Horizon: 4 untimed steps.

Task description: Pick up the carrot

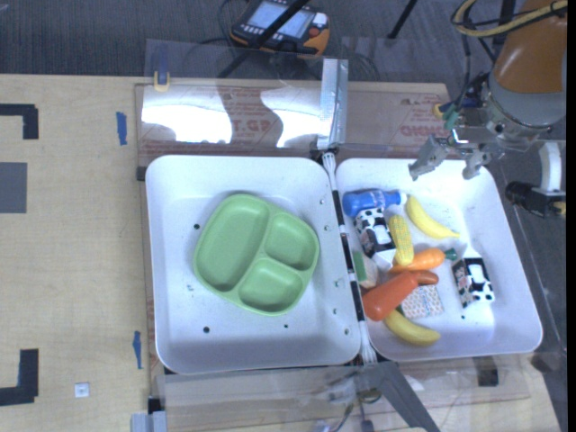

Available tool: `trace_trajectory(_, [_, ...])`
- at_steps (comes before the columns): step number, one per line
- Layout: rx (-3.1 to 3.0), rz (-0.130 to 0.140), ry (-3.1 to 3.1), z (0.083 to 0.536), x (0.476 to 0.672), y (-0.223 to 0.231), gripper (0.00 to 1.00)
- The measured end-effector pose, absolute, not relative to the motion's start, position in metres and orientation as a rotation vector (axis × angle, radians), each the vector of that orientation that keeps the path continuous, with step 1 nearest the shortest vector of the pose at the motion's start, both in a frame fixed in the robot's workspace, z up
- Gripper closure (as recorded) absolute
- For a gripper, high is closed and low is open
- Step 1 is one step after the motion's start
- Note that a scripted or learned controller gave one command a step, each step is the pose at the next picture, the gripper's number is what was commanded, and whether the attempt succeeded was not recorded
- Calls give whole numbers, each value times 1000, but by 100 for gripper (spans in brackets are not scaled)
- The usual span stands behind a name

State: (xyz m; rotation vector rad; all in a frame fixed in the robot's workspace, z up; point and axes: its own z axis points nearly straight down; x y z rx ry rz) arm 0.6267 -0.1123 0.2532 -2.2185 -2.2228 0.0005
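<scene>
Two white bins sit side by side on the bench [72, 241], and the claw [447, 162] hangs over the far edge of the right bin [513, 268]. Its two grey fingers [426, 162] are spread apart with nothing between them. Above the claw, the arm [531, 61] shows its orange band and grey body, with yellow cable looping near it.

The carrot [398, 293] lies well toward the near side from the claw, and a little left of it, in the right bin's left half. It is orange-red, lies at a slant, and its thick end points toward the bin divider. A smaller orange piece [427, 259] lies just beyond it, closer to the claw. A corn cob [400, 239] stands nearly in line between claw and carrot. A banana [428, 220] lies just below the claw, the nearest item to it. A second banana [412, 328] rests past the carrot, at the near side of the bin, touching or almost touching a patterned pale piece [423, 302]. A blue and white container [367, 202] lies down-left of the claw, beside the divider. A small black and white carton [473, 280] lies below the claw, slightly to its right, apart from the carrot.

Far left of the claw, the left bin [171, 196] holds a green divided plate [256, 253].
</scene>
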Motion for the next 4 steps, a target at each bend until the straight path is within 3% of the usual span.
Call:
trace_trajectory(1, [-2458, 3, -1952, 196, 629, -112, 0])
trace_trajectory(2, [-2361, -2, -2075, 118, 593, -116, 0])
trace_trajectory(3, [-2443, -28, -2017, 96, 544, -123, 0])
trace_trajectory(4, [-2195, -9, -2240, 109, 510, -165, 0])
